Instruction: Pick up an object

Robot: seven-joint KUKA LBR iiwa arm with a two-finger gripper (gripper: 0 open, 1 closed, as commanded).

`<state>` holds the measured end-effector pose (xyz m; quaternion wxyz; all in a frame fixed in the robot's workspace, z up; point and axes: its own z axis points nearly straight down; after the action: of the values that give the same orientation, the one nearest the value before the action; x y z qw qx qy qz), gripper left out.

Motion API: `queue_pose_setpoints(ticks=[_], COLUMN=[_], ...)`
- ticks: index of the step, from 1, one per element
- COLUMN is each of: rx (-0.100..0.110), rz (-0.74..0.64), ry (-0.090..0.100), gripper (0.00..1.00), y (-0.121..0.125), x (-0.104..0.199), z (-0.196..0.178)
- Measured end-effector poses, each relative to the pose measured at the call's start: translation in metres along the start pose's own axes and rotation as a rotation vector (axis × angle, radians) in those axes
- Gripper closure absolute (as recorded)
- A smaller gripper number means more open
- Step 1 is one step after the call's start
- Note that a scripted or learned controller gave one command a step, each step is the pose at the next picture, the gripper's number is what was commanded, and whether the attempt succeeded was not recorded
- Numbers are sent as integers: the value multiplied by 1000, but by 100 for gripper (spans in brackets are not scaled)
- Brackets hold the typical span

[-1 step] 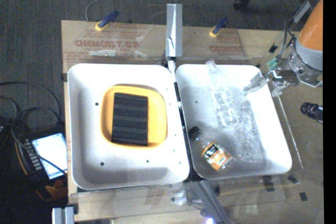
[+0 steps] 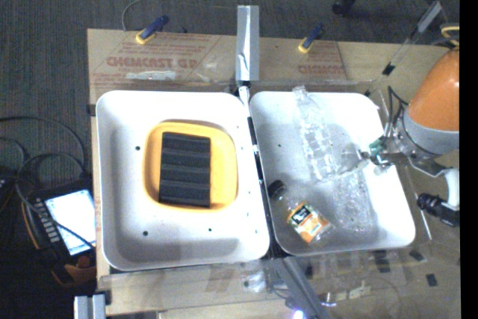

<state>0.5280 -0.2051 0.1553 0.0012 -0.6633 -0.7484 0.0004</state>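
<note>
The right bin (image 2: 278,123) holds a clear plastic bottle (image 2: 317,137) lying lengthwise. Crumpled clear plastic (image 2: 352,202) lies nearer the front, with a small orange packet (image 2: 308,221) and a small black cap (image 2: 276,189). In the left bin (image 2: 119,160) rests a yellow dish (image 2: 154,160) with a black ridged block (image 2: 185,169) inside it. My gripper (image 2: 376,153) is low at the right bin's right side, close to the bottle's lower end. The grey arm with its orange band (image 2: 441,97) rises behind it.
A metal post (image 2: 246,41) stands behind the gap between the bins. Two blue-and-yellow clamps (image 2: 151,28) (image 2: 311,36) grip the board's back edge. Cables and a lit tablet (image 2: 67,217) lie on the floor to the left.
</note>
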Motion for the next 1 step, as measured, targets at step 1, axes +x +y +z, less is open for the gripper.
queue_pose_setpoints(ticks=[1], rx=[-21], rz=[-87], ry=[-15], gripper=[0], y=[37], x=[3], z=[59])
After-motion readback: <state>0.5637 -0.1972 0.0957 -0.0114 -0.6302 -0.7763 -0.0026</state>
